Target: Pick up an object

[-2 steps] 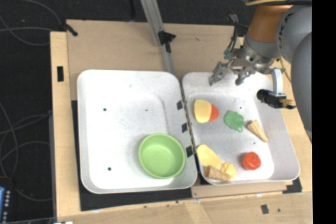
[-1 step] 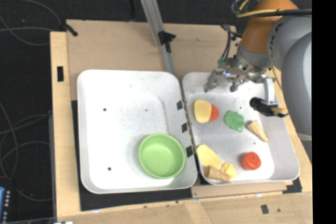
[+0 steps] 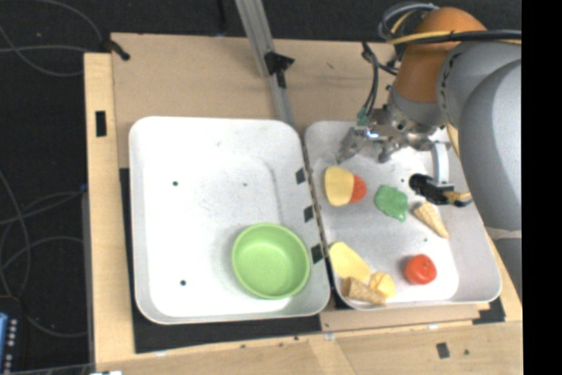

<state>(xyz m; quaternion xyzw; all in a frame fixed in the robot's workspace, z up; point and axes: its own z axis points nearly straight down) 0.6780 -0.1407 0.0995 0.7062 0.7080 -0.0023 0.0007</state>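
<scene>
My gripper (image 3: 367, 147) hangs over the far left part of the right bin (image 3: 474, 277), open, with nothing between its fingers. Just below it lies a yellow and orange toy fruit (image 3: 341, 186). A green toy piece (image 3: 392, 201) sits to the right of that fruit, and a tan ice-cream cone (image 3: 430, 218) lies beside it. Nearer the front are a red tomato (image 3: 421, 269), a yellow banana-like piece (image 3: 348, 259) and a small tan waffle piece (image 3: 369, 288).
The left bin (image 3: 176, 189) holds a green bowl (image 3: 270, 260) near its front right corner. A grey metal post (image 3: 250, 9) slants up from behind the bins. The grey arm (image 3: 483, 118) covers the right bin's far right side.
</scene>
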